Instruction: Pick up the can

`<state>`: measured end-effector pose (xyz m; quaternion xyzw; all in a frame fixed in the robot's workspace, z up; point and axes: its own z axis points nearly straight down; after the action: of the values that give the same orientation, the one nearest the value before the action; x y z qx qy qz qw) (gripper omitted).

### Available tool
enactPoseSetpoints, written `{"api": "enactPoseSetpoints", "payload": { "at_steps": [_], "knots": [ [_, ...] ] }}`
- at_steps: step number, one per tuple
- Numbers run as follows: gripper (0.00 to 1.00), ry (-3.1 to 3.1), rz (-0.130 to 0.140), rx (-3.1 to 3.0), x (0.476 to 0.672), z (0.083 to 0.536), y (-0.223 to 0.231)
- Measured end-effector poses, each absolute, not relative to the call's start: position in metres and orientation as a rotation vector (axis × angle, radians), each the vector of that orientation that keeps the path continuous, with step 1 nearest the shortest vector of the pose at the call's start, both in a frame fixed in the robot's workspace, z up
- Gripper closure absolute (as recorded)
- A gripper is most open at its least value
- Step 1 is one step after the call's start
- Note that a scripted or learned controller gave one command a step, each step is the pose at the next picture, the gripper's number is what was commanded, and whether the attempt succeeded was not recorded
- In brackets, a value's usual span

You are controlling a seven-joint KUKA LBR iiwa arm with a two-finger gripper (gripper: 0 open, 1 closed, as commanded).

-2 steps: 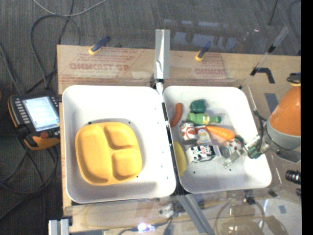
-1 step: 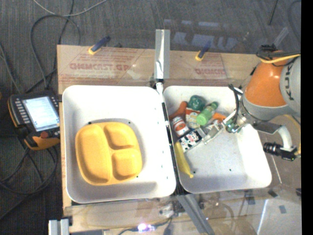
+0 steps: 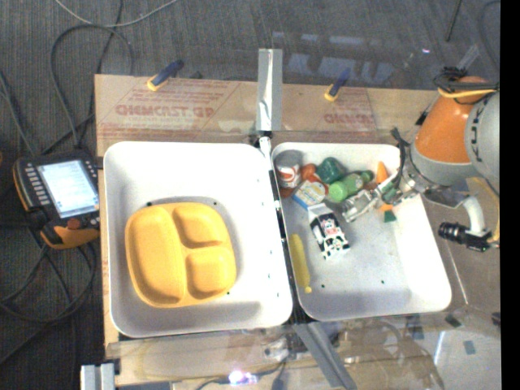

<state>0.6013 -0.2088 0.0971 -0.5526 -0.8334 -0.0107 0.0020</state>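
2 shallow white bins side by side on the surface: left bin (image 3: 114,218), right bin (image 3: 406,283).

In the left bin, a yellow divided tray (image 3: 180,253) with 3 compartments, lying flat toward the bin's near-left part.

In the right bin, a cluster at the far-left corner. Can (image 3: 286,173) upright at the very corner, open top up, just beside the wall between the bins. Next to it, an orange-red item (image 3: 309,171), a dark green object (image 3: 331,169), a bright green object (image 3: 346,187) and a white-and-blue packet (image 3: 309,195). Below these, a black-and-white carton (image 3: 331,236), with a yellow banana (image 3: 300,262) along the left wall.

Grey arm with orange band (image 3: 445,132) entering from the right. Claw (image 3: 366,202) low over the right bin, beside the bright green object, well apart from the can. Open or closed: cannot tell.

Tablet (image 3: 62,187) left of the bins, screen lit.
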Motion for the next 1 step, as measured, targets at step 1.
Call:
{"api": "enactPoseSetpoints", "payload": {
  "at_steps": [1],
  "knots": [
    [0.00,-2.638,-0.022,-1.747,0.6514,0.0993,-0.1877]
  ]
}}
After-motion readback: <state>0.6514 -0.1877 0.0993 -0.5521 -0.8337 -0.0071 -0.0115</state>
